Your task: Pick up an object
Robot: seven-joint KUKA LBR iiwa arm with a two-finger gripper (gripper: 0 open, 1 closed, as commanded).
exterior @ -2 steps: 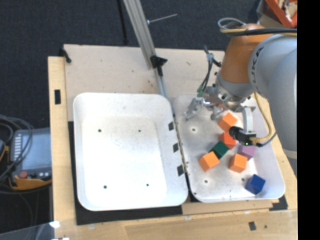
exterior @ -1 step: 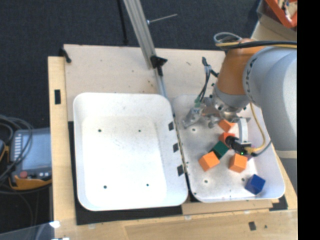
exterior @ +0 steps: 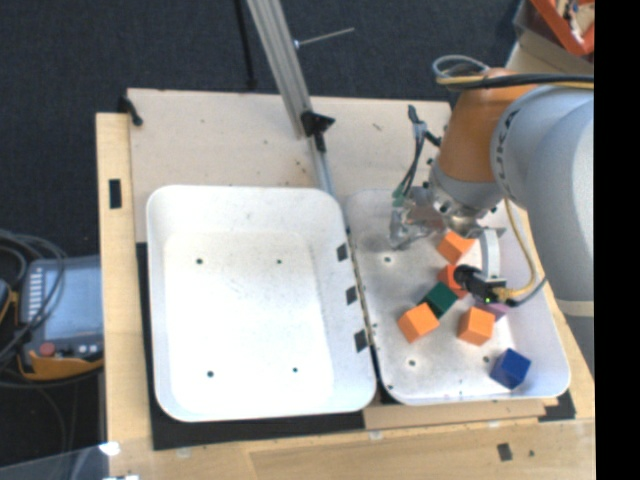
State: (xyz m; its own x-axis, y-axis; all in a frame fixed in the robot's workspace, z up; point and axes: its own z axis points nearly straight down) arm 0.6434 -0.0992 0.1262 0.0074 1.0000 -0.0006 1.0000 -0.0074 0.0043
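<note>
Left bin: no candidate pieces noted. Right bin: the gripper hangs over its far left part, and whether it is released or clenched cannot be told. The orange cube lies nearer, just beside a dark green block. A blue cube sits apart, near right. The orange cube is judged light, rigid and not fragile; take it across two opposite flat faces.
</note>
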